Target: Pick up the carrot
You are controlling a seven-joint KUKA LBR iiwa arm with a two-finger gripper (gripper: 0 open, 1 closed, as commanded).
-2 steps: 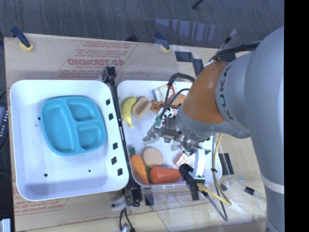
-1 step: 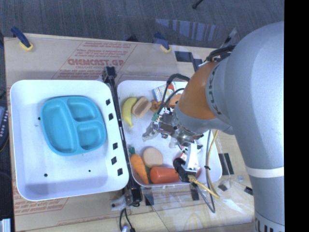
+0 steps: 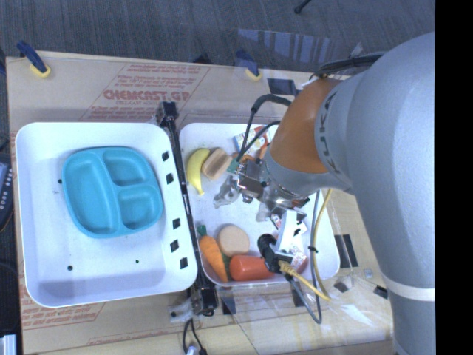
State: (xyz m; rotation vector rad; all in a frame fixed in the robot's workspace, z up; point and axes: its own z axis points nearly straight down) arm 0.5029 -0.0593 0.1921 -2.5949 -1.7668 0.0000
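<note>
The carrot (image 3: 212, 256), orange with a small green top, lies in the right bin (image 3: 325, 228) at its front left corner, pointing toward the front wall. My gripper (image 3: 244, 204) hovers over the middle of that bin, behind and to the right of the carrot and apart from it. Its two metal fingers (image 3: 224, 194) are spread open, and nothing sits between them. The grey arm with its orange band covers the bin's right part.
A red-orange block (image 3: 250, 267) lies touching the carrot's right side, with a round tan piece (image 3: 234, 239) just behind them. A banana (image 3: 195, 170) and a bread chunk (image 3: 215, 163) sit at the bin's back left. The left bin (image 3: 44, 272) holds a blue divided plate (image 3: 111, 191).
</note>
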